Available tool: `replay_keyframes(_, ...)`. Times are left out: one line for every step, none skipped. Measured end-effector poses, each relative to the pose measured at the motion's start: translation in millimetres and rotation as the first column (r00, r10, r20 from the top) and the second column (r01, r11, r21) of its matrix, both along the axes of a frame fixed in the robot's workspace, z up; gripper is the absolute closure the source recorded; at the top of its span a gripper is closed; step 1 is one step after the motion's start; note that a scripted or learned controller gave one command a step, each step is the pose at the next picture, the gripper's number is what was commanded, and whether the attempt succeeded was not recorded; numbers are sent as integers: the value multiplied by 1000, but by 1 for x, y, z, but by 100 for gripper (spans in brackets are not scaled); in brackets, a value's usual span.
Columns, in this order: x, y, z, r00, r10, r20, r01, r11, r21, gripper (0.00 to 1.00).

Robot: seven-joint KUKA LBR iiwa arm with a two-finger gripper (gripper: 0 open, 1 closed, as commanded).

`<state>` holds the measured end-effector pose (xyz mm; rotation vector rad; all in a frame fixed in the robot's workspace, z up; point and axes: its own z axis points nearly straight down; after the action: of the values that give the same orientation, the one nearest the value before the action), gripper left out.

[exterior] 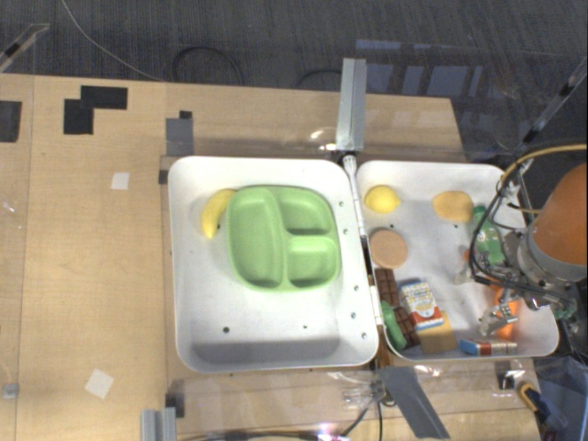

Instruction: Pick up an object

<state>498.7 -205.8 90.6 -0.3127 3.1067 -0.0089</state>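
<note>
Arm (559, 232) low over right bin (418, 180), claw (501, 318) down

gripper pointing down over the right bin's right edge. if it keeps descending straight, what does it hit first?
Likely the orange object lying right under the gripper, near the right bin's right side. Depth is unclear from this slanted view, so it could meet bin floor beside it.

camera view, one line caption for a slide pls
Grey arm's gripper low over cluttered right white bin; green divided plastic tray and yellow banana in left.
</note>
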Motion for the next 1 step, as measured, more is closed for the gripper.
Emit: replay_keyframes(-1,0,0,1000,-18,0,18,1000,1,0)
